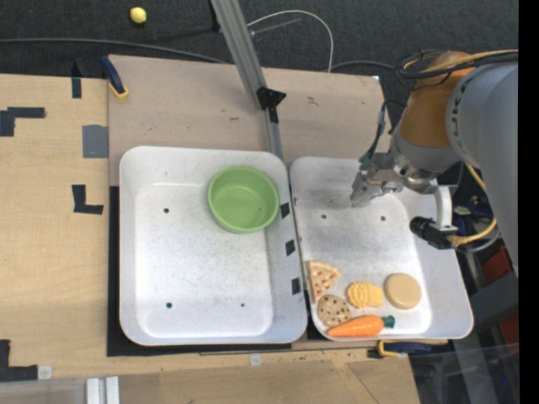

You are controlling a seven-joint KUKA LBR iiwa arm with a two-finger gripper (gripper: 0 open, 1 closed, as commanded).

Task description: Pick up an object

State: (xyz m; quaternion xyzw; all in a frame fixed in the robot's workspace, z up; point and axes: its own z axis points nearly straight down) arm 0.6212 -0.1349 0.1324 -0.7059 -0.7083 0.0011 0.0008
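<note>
Several toy foods lie along the near edge of the right bin [337,217]: a pizza slice [321,276], a chocolate-chip cookie [333,310], a yellow corn piece [364,294], a round tan biscuit [402,291] and an orange carrot [358,326]. A green bowl [243,198] sits in the left bin [168,268] near its far right corner. My gripper [364,192] hangs over the far part of the right bin, well away from the foods. Nothing shows between its fingers.
A slanted metal pole [244,49] crosses above the far edge of the bins. Cables run behind the bench. A yellow ball [137,14] lies on the dark floor at the far left. The arm's body fills the right side.
</note>
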